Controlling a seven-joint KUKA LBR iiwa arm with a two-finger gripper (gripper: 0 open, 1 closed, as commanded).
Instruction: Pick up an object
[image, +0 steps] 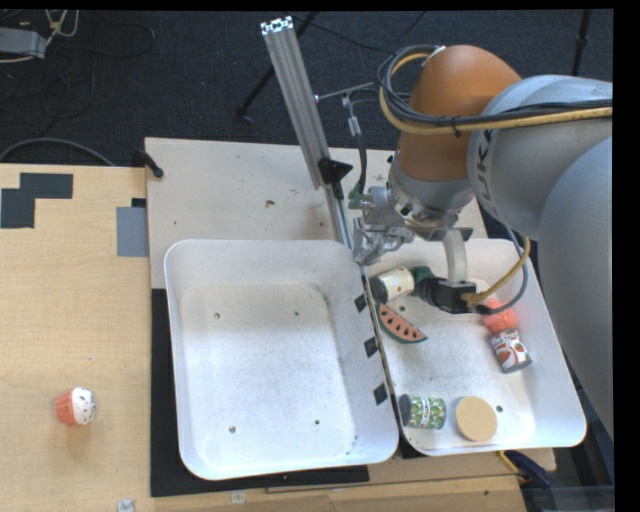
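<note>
My gripper (372, 246) hangs over the far left corner of the right bin (561, 404), close to the divide between the two bins. Just below it lies a cream cylinder with a dark end (395, 283), and a small green piece (422, 274) sits beside that. A watermelon slice toy (403, 327) lies nearer the front along the bin's left wall. A red and white carton (510, 349) rests at the right, with an orange piece (497, 320) above it. A green jar (424, 412) and a tan round disc (477, 419) lie at the front.
The left bin (200, 300) sits beside the right one. A slanted aluminium post (300, 100) rises behind the bins near the gripper. A small red and white toy (76, 407) lies on the wooden bench at far left.
</note>
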